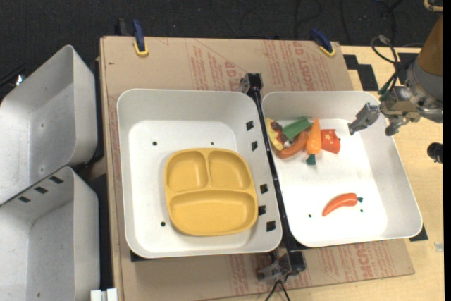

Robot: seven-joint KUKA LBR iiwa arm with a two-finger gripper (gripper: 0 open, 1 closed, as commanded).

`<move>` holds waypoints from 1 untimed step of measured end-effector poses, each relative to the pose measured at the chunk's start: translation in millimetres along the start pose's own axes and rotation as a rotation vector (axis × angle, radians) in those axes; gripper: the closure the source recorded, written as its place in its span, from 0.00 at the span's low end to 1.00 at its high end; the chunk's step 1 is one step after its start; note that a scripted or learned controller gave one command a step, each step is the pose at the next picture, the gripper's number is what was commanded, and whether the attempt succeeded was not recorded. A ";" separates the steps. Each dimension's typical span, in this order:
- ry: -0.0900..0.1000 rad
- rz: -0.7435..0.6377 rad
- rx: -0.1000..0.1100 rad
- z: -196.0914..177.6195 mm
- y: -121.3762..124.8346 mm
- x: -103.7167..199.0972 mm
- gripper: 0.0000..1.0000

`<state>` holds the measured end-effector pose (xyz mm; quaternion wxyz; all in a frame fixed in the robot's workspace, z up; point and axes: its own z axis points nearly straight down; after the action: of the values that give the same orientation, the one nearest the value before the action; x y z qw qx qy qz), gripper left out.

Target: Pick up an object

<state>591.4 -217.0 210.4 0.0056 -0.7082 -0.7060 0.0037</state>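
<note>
Orange plastic, the toy pepper (341, 203) lies alone near the front of the right bin (394, 158), probably light, stiff and slick; I'd pinch across its thick middle. My tool (377, 118) hangs over the bin's far right edge, fingers spread, holding nothing.

A yellow divided plate (210, 192) lies in the left bin (134, 151); toy vegetables (304, 137) and an orange pepper (340, 203) lie in the right bin (394, 173)
</note>
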 end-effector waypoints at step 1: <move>-0.003 -0.004 -0.013 -8.5 3.0 0.9 0.00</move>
<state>594.5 -216.1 218.8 -0.0002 -0.7068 -0.7074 0.0001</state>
